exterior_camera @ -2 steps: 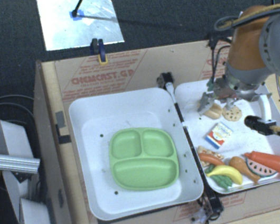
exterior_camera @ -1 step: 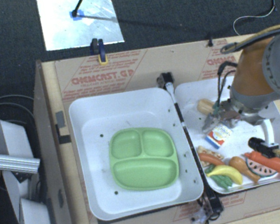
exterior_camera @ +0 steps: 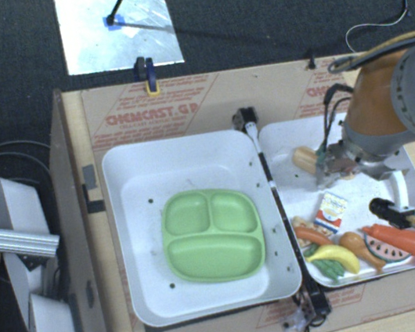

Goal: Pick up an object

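Hovering: gripper (exterior_camera: pixel 334 168) sitting low in right bin (exterior_camera: pixel 286 139)
Jaws: cannot tell
Nearest object: tan cylinder (exterior_camera: pixel 305 157), lying just left of jaws
Others: small carton (exterior_camera: pixel 330 209) lying just below jaws
Left bin: green tray (exterior_camera: pixel 212 234)

A single fixed camera looks down from above at a slant, far enough back to take in the whole cardboard-covered worktop (exterior_camera: pixel 180 98) and both shallow white plastic bins (exterior_camera: pixel 132 214) side by side. The grey arm with the orange band (exterior_camera: pixel 387 102) enters from the frame's right.
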`<state>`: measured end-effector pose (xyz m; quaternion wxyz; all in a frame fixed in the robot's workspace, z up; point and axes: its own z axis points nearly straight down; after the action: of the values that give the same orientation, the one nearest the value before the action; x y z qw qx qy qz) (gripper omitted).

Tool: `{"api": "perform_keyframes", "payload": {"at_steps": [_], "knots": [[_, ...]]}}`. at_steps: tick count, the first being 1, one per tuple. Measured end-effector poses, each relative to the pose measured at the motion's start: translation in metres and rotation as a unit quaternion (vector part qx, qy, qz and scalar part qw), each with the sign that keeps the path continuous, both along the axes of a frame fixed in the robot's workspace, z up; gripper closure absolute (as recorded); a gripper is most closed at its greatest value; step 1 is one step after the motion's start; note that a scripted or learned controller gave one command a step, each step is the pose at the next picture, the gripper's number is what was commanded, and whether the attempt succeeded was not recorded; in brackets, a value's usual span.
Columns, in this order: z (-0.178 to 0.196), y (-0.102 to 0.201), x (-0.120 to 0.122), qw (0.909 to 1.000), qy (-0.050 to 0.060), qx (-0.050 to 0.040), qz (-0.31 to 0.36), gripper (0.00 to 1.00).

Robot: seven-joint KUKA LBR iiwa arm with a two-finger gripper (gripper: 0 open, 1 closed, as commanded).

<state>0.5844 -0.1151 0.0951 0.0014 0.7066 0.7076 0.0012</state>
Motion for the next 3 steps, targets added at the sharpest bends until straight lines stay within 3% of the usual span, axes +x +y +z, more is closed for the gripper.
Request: {"api": "perform_keyframes", "payload": {"at_steps": [2,3], "knots": [[0.021,0.000,0.002,1.0000,-0.002,0.0001,0.001,1.00],[-0.003,0.009,-0.018,1.0000,-0.007,-0.0029,-0.001,1.00]]}}
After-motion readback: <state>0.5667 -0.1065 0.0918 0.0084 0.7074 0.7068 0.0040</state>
